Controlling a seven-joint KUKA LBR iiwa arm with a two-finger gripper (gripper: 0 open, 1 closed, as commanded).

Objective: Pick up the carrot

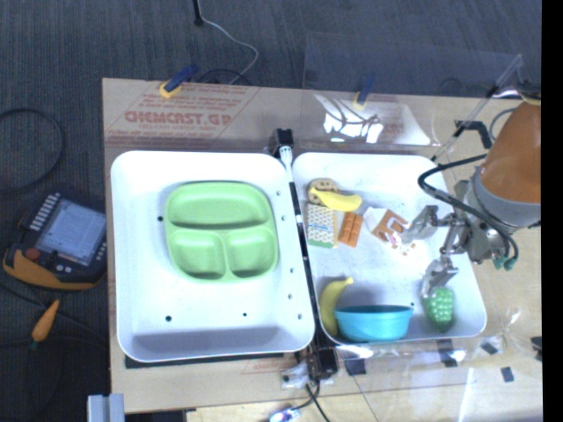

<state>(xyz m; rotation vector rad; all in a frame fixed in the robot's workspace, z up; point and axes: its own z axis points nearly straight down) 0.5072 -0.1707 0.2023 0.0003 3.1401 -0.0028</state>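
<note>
Reaching in from the view's right, the grey arm w/ its orange band (pixel 519 152) hangs over the right-hand shallow white bin (pixel 413 167), and its two-finger tool (pixel 429 251) sits above bare bin floor towards that bin's right side. The tool is spread wide: one finger (pixel 420 224) points towards the bin's middle, the other (pixel 437 277) points down towards the near wall, w/ nothing between them. The small orange ribbed oblong piece (pixel 350 229), which reads as the carrot (it is too small to be sure), lies on the floor in the left-centre of the same bin, well apart from the tool. Just left of it, touching or nearly so, is a pale printed rectangular card or box (pixel 321 225), and a short yellow toy banana (pixel 337 201) lies just above both. An orange-and-white crumpled small item (pixel 389 229) lies btw. the carrot and the tool. A green knobbly rounded object (pixel 440 307) rests just below the lower finger, near the bin's front right corner. A blue plastic bowl (pixel 374 322) stands against the near wall, w/ a second, curved yellow banana (pixel 330 299) beside its left rim. The left-hand white bin (pixel 132 236) holds a light green three-compartment plate (pixel 220 229). Both bins rest on the brown board-topped surface (pixel 176 117).
</note>
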